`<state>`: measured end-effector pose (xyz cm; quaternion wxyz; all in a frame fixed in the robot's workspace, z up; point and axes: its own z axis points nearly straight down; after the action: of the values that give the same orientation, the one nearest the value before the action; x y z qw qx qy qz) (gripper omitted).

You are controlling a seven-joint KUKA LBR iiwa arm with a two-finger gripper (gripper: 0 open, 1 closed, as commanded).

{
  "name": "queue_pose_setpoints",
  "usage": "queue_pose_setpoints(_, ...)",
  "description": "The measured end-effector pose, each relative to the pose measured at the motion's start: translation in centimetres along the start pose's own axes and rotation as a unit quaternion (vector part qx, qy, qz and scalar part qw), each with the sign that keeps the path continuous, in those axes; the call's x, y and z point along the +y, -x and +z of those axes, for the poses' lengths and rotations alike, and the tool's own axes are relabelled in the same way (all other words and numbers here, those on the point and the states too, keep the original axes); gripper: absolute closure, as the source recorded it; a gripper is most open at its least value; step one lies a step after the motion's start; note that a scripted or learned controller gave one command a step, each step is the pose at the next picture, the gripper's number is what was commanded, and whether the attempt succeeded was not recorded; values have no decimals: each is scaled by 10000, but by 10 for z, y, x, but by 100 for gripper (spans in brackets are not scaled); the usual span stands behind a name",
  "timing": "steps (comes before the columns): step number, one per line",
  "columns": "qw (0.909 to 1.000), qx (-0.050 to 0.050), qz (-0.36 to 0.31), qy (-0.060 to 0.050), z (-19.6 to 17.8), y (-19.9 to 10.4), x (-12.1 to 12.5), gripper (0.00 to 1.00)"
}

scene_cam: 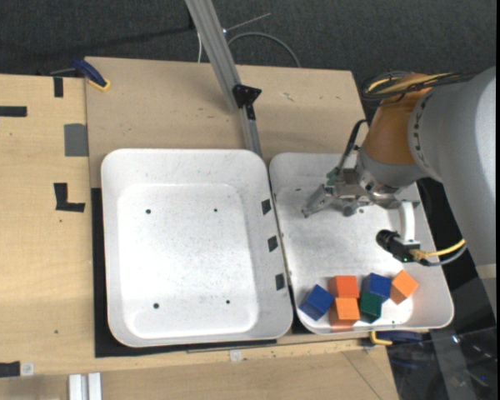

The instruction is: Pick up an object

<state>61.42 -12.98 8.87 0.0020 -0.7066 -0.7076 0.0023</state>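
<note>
- The tool (337, 197) hangs over the upper part of the right shallow white bin (317, 240), with nothing seen between its metal fingers; I cannot tell if they are spread or closed.
- The grey arm with the orange band (400, 132) reaches in from the right, above this bin.
- The objects to pick lie well apart from the tool, in a tight group at the near edge of the same bin: a blue cube (316, 301), two orange cubes (345, 287) (346, 309), a green block (370, 307), a second blue cube (378, 286) and an orange cube (404, 286) at the right end.
- I think the first blue cube is the best choice, because it sits at the end with free space on its left; the tool should descend straight and close across its free sides.
- The left white bin (125, 223) holds no blocks, and the light wooden counter (33, 248) carries black tape marks.
- I can read no brand or writing.
</note>
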Motion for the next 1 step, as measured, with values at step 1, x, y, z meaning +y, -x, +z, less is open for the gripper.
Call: queue_pose_setpoints(1, 10000, 4, -5, 18, -13, -1, 1, 100)
